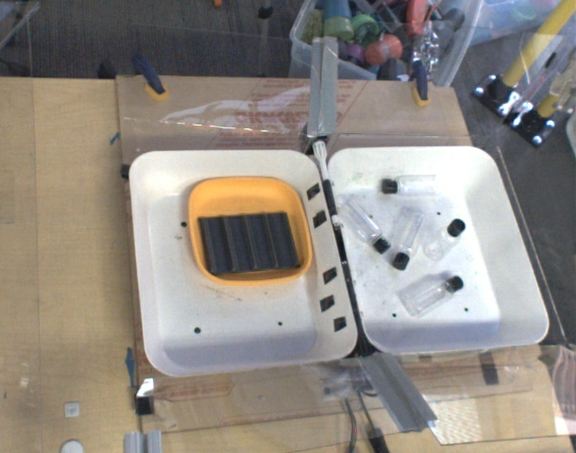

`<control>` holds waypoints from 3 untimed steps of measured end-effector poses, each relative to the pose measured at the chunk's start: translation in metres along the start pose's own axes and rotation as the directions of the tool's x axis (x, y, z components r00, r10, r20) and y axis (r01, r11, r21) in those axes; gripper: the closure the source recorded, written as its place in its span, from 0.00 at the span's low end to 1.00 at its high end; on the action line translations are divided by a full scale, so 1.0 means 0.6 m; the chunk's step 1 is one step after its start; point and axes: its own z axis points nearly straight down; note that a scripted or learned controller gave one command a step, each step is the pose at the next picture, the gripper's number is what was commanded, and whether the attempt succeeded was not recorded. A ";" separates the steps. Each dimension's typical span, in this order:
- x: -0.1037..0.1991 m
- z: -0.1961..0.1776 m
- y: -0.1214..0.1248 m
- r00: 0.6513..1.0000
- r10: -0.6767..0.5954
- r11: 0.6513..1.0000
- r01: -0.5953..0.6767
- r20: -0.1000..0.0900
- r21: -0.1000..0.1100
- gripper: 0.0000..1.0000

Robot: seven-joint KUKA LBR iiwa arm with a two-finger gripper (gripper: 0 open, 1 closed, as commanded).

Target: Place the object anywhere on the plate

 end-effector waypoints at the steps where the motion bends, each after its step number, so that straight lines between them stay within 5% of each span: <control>1: -0.001 0.000 0.001 0.995 -0.095 0.995 0.095 0.001 0.000 1.00; 3: -0.002 -0.001 0.001 0.983 -0.183 0.983 0.183 0.002 0.000 1.00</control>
